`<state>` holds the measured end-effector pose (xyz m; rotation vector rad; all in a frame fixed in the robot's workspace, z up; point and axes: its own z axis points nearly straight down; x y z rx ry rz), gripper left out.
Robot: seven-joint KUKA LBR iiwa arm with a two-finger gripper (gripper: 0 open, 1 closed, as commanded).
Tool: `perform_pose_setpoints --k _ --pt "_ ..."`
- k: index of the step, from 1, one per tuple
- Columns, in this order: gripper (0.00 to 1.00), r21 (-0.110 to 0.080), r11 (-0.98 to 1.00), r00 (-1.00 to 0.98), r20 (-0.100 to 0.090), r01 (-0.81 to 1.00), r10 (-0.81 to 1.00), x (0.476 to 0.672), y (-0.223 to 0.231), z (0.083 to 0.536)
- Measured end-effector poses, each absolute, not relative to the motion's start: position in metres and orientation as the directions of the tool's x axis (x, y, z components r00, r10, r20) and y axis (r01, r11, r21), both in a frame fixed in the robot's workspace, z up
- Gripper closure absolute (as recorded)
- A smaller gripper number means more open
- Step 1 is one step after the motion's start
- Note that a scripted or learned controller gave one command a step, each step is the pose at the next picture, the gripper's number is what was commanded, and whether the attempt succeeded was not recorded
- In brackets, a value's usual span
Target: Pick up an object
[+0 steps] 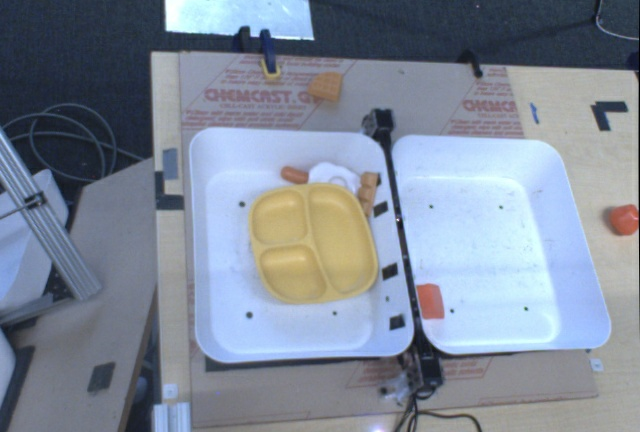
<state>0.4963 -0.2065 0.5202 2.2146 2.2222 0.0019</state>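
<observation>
progress: pick not begun, judged from objects all lying loose | candidates: yellow three-compartment plastic plate (311, 244) in left shallow white bin (215, 250); small orange-red block (429, 299) in right white bin (560, 250) | hand: state cannot be told, so no place relative to it | left: approach, grasp, lift

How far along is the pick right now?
Nothing looks picked yet. The yellow tray, small orange piece and white item lie in the left bin; an orange block lies in the right bin. The whole pick is left.
</observation>
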Motion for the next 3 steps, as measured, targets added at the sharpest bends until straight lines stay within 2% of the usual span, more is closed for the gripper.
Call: perform_pose_setpoints --k 3 --pt "0.0 0.004 0.003 -0.003 -0.002 1.0 1.0 0.4963 -0.2065 0.5202"
